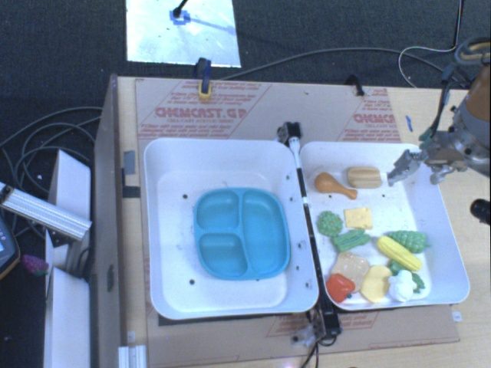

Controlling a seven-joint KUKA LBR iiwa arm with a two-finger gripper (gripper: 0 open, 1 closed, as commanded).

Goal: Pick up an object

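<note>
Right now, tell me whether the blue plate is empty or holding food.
Empty. The blue plate shows bare compartments in the left bin; the toy food, such as the corn, lies in the right bin.

Two bins (176, 167), one plate (242, 232)

Lab: bench bins (230, 156), loose cables (46, 129)

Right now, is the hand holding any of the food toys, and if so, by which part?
Nothing is held. The hand hovers over the right bin's upper right edge, with no toy between its fingers; the bread roll lies apart, to its left.
</note>
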